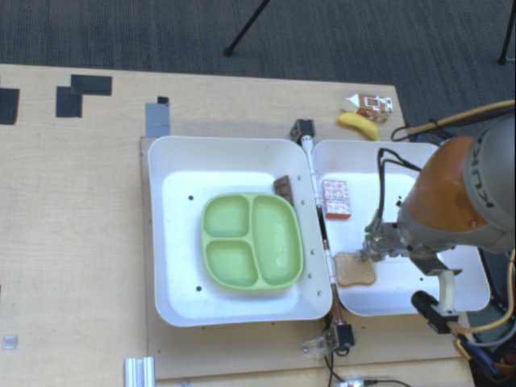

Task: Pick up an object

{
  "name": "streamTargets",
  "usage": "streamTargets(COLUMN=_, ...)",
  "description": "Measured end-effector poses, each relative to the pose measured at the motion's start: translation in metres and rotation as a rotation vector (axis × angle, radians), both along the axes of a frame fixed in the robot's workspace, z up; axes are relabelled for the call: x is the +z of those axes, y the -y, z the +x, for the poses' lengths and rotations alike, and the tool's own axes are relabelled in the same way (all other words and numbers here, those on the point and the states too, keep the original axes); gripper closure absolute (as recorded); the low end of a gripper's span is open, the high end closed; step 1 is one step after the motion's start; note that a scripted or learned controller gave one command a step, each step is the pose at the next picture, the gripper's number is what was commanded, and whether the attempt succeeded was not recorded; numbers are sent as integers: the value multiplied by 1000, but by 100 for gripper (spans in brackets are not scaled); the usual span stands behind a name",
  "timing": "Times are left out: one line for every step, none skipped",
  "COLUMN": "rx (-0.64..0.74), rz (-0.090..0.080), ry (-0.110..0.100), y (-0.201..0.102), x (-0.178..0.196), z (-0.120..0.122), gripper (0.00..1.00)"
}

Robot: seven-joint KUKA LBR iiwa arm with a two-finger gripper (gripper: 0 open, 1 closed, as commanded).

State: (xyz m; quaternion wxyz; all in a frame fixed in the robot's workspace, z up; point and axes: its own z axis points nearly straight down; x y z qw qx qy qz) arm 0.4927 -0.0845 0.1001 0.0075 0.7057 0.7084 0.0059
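Observation:
A tan slice of toast (353, 271) lies in the front left corner of the right bin (468, 295). My gripper (374, 246) hangs low over the bin, just beyond the toast's far right edge, and its tip is hidden by the wrist. A red and white box (335, 198) lies at the back left of the same bin. In the left bin (173, 216) sits a green divided plate (251, 241), with a small brown block (283, 187) near its far right corner.
A banana (357, 124) and a small packet (372, 103) lie on the bench behind the right bin. The arm's orange band (451, 188) and grey body cover the right half of that bin. Cables run along the bench's front edge.

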Motion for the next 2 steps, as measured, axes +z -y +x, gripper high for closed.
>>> streamTargets(rx=1, rz=0, ry=-1, y=0, x=0, z=0, gripper=0)
streamTargets(rx=3, rz=1, ry=2, y=-1, x=10, z=1, gripper=100)
